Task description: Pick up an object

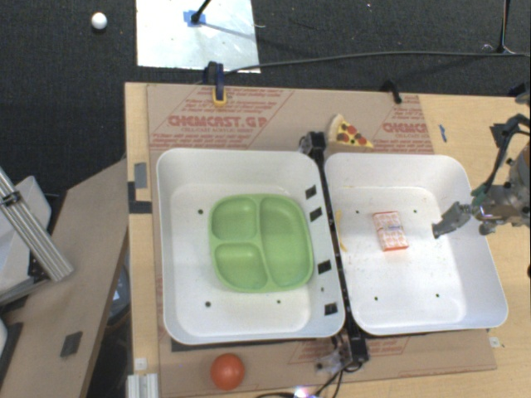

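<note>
The bench (141, 247) is pale wood, laid with a brown cardboard sheet (249, 114) printed in red letters. Beyond it the floor is dark, with one grey-white sheet (195, 23) lying on it and one small white ball (99, 21) to that sheet's left. A black clamp with a yellow tip (216, 83) grips the cardboard's far edge.

Two white bins sit side by side, joined by a black strip. The left bin (178, 181) holds one green divided plate (260, 242) with three compartments. The right bin (465, 305) holds one small red-and-white packet (390, 230), lying flat near the middle, left of the gripper (452, 220) and apart from it.

The gripper reaches in over the right bin's right side; whether it is spread or closed cannot be told, and nothing shows in it.

One toy pizza slice (349, 133) lies on the cardboard behind the bins. One orange-red ball (227, 371) lies in front of the left bin.
</note>
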`<state>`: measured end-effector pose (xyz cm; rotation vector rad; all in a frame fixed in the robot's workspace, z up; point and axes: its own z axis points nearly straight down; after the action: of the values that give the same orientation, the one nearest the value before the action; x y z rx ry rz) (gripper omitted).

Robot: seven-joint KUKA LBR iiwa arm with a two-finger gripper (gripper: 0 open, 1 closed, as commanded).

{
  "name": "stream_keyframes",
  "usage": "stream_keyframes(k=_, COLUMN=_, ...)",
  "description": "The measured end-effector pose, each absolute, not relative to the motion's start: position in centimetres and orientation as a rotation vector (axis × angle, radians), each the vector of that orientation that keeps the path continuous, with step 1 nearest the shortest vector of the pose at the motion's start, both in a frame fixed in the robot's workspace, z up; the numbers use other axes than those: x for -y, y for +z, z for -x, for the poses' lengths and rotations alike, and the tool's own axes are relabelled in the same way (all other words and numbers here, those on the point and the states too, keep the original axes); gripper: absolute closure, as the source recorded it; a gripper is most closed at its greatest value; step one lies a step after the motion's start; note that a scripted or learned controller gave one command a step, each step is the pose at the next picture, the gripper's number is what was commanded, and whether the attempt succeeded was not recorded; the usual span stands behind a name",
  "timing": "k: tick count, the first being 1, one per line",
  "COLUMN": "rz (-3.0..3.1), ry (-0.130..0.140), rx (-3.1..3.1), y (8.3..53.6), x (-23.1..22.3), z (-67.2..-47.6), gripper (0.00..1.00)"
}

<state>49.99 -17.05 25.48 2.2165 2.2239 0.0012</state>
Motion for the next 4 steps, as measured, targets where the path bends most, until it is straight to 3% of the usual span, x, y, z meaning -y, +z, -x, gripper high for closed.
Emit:
stream_keyframes(k=1, rz=-2.222, ry=-0.002, rx=-2.223, y=20.1, x=17.9, z=-49.4, gripper=0.00)
stream_keyframes(k=2, rz=-2.221, ry=-0.001, rx=-2.224, y=15.0, x=17.6, z=-50.4, gripper=0.00)
stream_keyframes(k=3, rz=-2.223, ry=-0.002, rx=-2.224, y=9.2, x=17.6, z=-49.5, gripper=0.00)
stream_keyframes(k=4, rz=-2.218, ry=0.002, rx=-2.221, y=10.5, x=17.6, z=-49.7, gripper=1.00)
